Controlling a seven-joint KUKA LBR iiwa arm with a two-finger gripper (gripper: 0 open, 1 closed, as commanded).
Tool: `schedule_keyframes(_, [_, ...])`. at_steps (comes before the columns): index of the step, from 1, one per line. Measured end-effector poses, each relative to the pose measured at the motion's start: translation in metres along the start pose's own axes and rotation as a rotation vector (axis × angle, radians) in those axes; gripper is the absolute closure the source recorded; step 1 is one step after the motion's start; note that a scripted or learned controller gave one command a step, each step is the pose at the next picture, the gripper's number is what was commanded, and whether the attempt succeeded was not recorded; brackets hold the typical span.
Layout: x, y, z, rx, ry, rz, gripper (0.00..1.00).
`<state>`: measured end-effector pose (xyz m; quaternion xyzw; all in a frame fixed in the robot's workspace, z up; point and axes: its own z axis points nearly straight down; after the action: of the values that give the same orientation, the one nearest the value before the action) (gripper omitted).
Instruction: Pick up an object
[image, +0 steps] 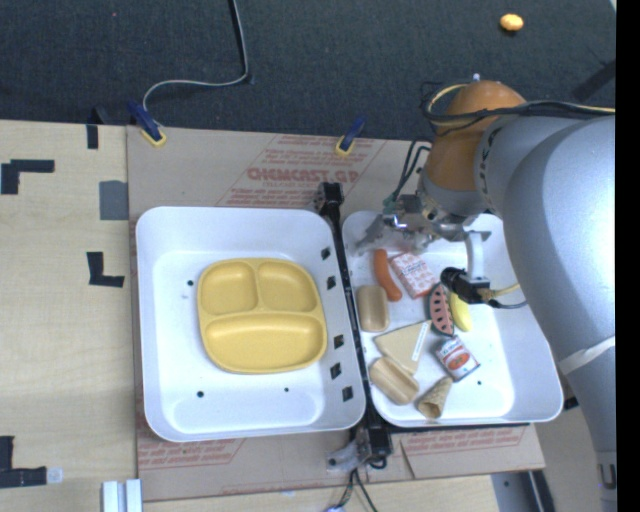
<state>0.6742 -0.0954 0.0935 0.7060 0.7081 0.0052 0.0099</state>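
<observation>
overhead, two white bins sit side by side on a cardboard sheet. the left bin (160, 300) holds a yellow divided plate (263, 313), lying flat near its middle. the right bin (520, 385) carries a cluster of toy food: a sausage (387, 275) beside a small red-and-white packet (412, 270), a bread roll (372, 308) just below the sausage, a pale cheese wedge (403, 343), a watermelon slice (440, 311) touching a banana (461, 312), a small red can (455, 358), a second roll (392, 381) and an ice cream cone (434, 398) near the front rim. the grey arm (560, 220) comes in from the right, its orange band above the wrist. the gripper (425, 222) hangs over the far end of the right bin, just above the packet; how far it is open cannot be told, and nothing is seen in its grasp.
</observation>
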Motion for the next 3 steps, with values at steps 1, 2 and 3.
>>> schedule_keyframes(1, [-0.001, 0.0, 0.0, 0.0, 0.001, -0.001, 0.0])
schedule_keyframes(2, [-0.001, 0.0, -0.01, 0.0, -0.001, -0.001, 1.0])
schedule_keyframes(3, [-0.001, 0.0, -0.009, 0.001, -0.001, -0.001, 0.0])
